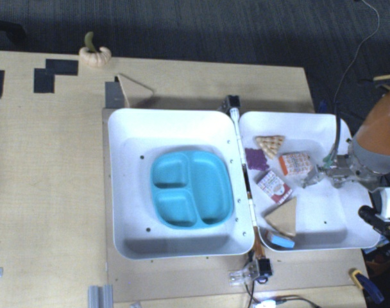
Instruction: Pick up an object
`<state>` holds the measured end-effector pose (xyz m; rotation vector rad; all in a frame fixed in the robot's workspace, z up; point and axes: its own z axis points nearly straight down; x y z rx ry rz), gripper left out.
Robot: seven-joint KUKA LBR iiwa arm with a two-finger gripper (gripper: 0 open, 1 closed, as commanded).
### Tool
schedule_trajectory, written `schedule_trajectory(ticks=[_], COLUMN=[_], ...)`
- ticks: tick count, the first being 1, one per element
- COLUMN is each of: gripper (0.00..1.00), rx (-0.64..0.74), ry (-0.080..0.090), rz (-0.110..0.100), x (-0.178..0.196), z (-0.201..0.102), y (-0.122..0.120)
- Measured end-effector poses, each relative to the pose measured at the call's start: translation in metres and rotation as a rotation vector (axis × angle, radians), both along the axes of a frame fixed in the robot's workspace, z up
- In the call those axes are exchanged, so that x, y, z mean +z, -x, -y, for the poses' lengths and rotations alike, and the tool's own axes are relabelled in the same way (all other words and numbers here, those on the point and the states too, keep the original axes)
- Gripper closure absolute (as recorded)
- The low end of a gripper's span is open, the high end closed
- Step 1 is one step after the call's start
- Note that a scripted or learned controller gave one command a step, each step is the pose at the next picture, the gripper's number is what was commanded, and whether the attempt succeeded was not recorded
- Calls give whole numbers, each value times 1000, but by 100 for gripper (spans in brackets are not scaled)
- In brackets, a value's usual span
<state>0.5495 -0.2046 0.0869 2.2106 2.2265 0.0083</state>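
The pincer [313, 176], its grip state impossible to tell, hangs in the right bin [323, 124] beside a red-and-white packet [296, 164]; next, settle squarely onto it.

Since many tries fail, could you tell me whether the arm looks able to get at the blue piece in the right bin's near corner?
Probably yes. The blue piece lies uncovered by the right bin's near-left rim, beside a tan wedge. The tool hovers over that bin, though the rim may crowd a grasp.
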Motion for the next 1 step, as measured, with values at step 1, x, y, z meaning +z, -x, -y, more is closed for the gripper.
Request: schedule_trajectory(ticks=[1], gripper=[100], rx=[4], ry=[4], rz=[7], x=[12], z=[1], y=[-2])
